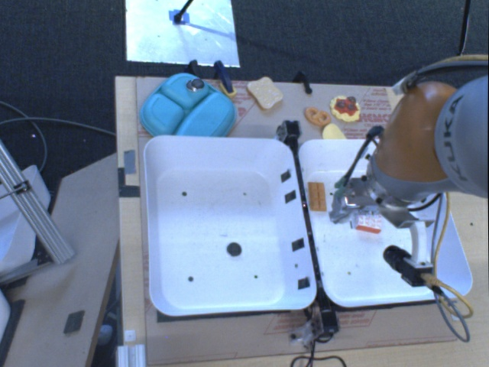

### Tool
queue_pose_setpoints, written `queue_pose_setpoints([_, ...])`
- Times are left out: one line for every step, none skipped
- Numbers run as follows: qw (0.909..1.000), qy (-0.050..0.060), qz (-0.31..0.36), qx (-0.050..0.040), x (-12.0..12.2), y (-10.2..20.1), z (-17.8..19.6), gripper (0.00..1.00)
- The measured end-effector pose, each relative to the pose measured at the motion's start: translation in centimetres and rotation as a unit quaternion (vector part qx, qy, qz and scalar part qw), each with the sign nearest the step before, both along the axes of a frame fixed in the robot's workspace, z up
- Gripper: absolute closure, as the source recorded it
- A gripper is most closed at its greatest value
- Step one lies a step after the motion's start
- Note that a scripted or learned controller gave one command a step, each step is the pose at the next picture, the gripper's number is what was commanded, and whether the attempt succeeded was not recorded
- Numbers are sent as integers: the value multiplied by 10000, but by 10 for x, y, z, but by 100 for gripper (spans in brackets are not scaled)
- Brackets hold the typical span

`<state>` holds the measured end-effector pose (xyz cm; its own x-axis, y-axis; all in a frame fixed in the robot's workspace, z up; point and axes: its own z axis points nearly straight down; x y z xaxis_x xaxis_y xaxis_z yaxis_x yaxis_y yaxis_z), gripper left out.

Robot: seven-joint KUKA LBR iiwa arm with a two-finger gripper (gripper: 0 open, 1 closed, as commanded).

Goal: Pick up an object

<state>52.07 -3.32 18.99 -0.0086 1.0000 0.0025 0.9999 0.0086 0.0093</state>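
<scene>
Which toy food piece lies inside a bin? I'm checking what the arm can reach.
The orange waffle-like piece, lying in the right bin near the divider. The toast slice, pretzel and tart lie on the bench beyond the bins.

The right bin (336,285) contains two candidate objects: a flat, orange-brown rectangular piece (316,196) lying near the bin's left wall with its long side parallel to the divider, and a small white-and-red item (370,223) lying flat near the bin's middle, its upper edge partly covered by the arm. The two lie apart from one another on the white floor; the finer markings of the white-and-red item are too small to read.
</scene>
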Motion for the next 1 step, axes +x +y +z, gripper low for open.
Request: queue_pose_setpoints([10000, 27, -5, -6, -33, 29, 39, 100])
